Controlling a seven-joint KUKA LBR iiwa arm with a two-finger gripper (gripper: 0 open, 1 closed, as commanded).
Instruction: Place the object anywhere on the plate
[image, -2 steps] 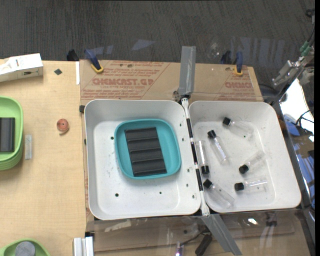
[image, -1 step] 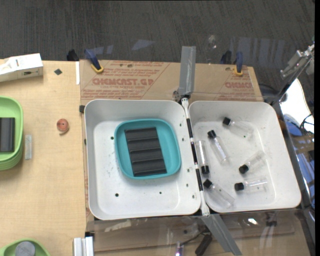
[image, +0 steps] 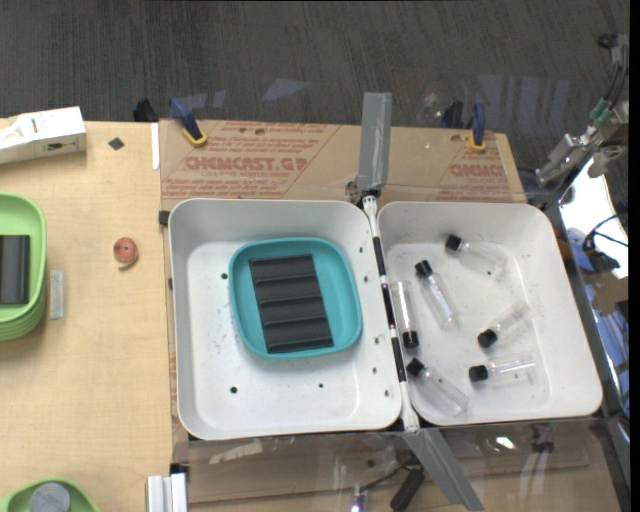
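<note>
camera view: clear tubes (image: 436, 294) scattered in right bin (image: 570, 300); teal plate (image: 345, 300) in left bin.

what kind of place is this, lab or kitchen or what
Probably a robotics lab bench: two white bins set side by side, clear capped vials scattered in the right one, a teal plate in the left.

Teal plate (image: 345, 300) with black ridged insert (image: 290, 303), white bins (image: 200, 400), clear black-capped vials (image: 436, 295).

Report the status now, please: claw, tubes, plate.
Several capped tubes lie loose in right bin, none picked. Teal plate sits in left bin, dark ridged block on it.
</note>
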